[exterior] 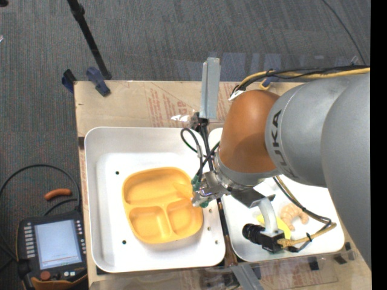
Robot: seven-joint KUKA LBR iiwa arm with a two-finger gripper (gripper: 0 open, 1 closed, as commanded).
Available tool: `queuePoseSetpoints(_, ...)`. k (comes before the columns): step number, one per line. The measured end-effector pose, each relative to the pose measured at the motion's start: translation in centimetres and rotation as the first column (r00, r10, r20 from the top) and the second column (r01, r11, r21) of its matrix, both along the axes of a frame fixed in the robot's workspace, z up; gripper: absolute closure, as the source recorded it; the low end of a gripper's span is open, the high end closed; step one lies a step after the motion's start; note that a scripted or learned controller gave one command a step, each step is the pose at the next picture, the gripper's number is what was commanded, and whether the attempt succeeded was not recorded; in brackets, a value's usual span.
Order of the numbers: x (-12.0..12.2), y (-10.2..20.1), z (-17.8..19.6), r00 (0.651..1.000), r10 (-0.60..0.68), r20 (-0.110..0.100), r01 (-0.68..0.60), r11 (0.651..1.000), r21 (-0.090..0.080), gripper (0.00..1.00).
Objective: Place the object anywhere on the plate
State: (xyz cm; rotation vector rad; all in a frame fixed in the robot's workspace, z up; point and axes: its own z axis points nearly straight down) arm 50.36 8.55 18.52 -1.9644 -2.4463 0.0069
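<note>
Arm [302, 132]: a large grey robot arm with an orange band above the wrist reaches in from the right and covers much of the right bin.
Bench [133, 101]: a plywood top that bears two shallow white bins side by side.
Left bin [106, 156]: a white tray that holds the plate near its middle.
Right bin [320, 222]: mostly hidden under the arm; a few small items lie at its near side.
Plate [160, 205]: a yellow plastic plate with three compartments, lying flat, with nothing clearly resting in it.
Gripper [202, 193]: it hangs over the plate's right edge, near the wall between the bins; whether it is open, closed or carrying anything cannot be made out.
Object [290, 216]: probably the small pale lumpy item in the right bin, well apart from the plate; this is a guess.
Handling: it looks light and small, perhaps soft, so a grasp across its narrow middle seems best, though it may slip.
</note>
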Motion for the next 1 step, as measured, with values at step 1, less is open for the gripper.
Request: queuePoseSetpoints(1, 0.01, -0.03, 0.01, 1.000, -0.001, 0.000, 0.001, 1.000, 0.000, 0.00)
